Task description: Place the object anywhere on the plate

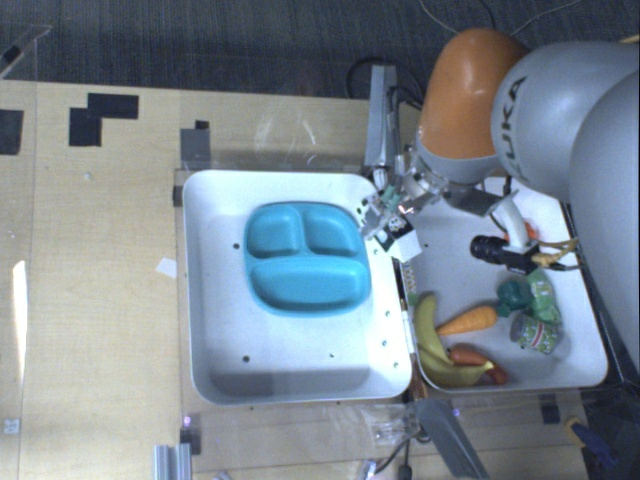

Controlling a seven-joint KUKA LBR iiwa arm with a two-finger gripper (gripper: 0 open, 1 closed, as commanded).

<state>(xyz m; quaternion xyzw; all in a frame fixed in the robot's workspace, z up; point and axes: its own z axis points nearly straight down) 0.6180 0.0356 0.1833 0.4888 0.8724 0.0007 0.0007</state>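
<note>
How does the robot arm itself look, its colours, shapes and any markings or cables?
The arm has smooth, rounded grey shells, with a bulging orange band above the wrist. Dark KUKA lettering runs along the grey shell. The gripper is a small cluster of metal parts with thin coloured wires.

The wooden table fills the frame's left, with black square markings at upper left. Dark carpet runs along the top, where a thin cable loops at upper right.
</note>
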